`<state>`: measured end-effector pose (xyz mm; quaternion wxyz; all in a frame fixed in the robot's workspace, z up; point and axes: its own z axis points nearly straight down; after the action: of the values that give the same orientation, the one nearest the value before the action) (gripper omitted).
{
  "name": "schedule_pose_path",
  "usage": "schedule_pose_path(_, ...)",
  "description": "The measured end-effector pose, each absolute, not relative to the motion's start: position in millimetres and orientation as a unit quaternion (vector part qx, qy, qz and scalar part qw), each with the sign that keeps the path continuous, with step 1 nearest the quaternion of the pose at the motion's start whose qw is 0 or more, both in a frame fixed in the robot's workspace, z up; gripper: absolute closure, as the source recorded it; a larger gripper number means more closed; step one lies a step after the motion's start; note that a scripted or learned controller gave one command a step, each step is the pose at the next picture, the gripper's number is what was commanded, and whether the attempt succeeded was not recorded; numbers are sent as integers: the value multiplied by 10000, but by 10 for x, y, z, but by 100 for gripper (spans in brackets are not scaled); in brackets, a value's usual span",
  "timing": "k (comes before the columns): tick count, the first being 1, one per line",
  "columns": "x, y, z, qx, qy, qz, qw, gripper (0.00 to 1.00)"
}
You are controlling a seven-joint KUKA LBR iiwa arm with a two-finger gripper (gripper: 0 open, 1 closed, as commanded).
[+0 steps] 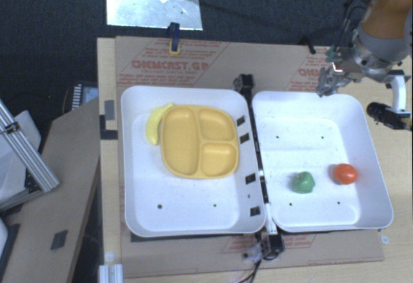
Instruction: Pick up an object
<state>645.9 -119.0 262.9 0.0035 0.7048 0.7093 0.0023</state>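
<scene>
Hand at 1 o'clock over the right bin's far rim, well apart from the contents; cannot tell its state. Orange ball at 4 o'clock in that bin, green lump just beside at 5; both look light, round, likely to roll; grip across the widest part. Yellow tray in the left bin, banana touching its 10 o'clock edge.

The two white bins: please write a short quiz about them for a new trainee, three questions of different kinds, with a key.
1. True or false: the green object lies in the left bin.
2. What lies beside the yellow divided plate? A) banana B) spoon C) cup
3. Fill in: the gripper hovers above the right bin's ____ edge.

Key: 1 false; 2 A; 3 far. The orange-red object shares the right bin.
</scene>
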Motion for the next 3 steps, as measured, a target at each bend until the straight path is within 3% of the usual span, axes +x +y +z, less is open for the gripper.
schedule_pose_path(3,6130,326,2646,7035,7107,7,-6,100)
